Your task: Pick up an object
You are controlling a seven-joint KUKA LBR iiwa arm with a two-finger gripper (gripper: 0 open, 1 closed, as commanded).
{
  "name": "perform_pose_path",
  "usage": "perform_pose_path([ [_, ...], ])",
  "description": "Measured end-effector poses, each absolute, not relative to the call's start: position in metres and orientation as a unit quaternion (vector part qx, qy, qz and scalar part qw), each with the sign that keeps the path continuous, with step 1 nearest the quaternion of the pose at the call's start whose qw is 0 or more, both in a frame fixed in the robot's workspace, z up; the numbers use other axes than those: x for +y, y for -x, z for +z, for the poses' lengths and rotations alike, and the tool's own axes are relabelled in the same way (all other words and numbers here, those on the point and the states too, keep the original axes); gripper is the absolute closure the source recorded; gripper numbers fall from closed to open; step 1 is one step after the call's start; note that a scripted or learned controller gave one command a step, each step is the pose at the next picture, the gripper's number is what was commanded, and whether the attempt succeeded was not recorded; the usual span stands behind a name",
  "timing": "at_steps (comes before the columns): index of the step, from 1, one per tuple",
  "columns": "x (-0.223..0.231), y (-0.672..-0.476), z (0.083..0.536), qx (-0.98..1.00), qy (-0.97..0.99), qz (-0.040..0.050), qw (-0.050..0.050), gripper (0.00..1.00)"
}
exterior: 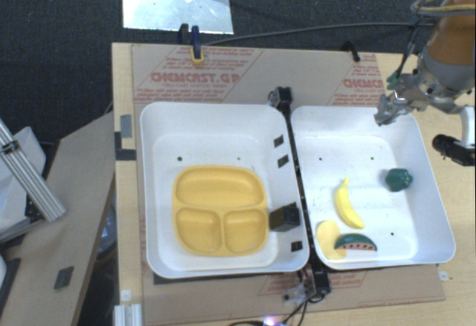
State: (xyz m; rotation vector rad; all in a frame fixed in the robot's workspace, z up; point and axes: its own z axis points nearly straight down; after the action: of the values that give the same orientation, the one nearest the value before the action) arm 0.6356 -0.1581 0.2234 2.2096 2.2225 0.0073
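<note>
A yellow banana [347, 203] lies in the right bin [416, 138] near its middle. Further right rests a small dark green round object [398, 179]. At the bin's front edge are a pale yellow piece [327, 234] and a watermelon slice toy [357, 245], touching each other. My gripper [388, 110] hangs over the back right corner of the right bin, well above and behind the objects, with nothing visibly between its fingers. Its finger state is too small to make out.
The left bin [160, 168] holds a yellow divided tray [220, 209]. A black clamp strip [291, 168] runs between the two bins. Cables arc over the bench behind the bins. A blue clip [195, 42] stands at the back.
</note>
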Motion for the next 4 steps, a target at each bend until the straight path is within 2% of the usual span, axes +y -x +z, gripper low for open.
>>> perform_pose_path([
  [1, -0.158, -0.636, 0.203, 0.709, -0.705, 0.0000, 0.001, 1.00],
  [3, -0.048, -0.626, 0.204, 0.711, -0.703, 0.0011, -0.001, 1.00],
  [4, 0.006, -0.614, 0.219, 0.711, -0.704, 0.0014, 0.000, 1.00],
])
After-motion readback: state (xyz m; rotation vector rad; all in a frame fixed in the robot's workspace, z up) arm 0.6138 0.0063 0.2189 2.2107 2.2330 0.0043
